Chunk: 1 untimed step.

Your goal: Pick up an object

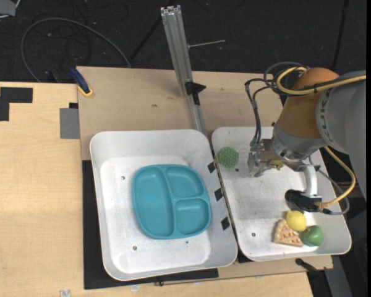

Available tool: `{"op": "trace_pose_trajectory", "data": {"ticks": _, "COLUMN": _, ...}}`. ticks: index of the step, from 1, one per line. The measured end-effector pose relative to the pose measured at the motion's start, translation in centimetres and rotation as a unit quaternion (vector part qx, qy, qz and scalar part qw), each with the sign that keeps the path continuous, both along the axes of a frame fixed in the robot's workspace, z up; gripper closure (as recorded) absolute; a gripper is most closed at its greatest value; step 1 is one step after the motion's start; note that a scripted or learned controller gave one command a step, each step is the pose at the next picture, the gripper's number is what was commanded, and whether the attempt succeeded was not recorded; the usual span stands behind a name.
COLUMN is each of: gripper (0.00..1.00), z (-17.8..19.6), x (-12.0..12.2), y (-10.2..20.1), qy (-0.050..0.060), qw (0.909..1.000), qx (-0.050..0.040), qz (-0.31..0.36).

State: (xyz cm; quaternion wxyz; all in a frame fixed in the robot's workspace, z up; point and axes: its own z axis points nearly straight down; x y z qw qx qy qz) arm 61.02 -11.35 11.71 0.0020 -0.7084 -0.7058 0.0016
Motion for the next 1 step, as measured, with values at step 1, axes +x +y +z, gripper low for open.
{"op": "trace_pose_trajectory", "data": {"ticks": 1, "gripper": 1.00, "z": 6.30, "x": 0.25, "y": -0.46, "qy": -0.004, "qw": 1.0000, "qx": -0.0007, "qz": 0.000}}
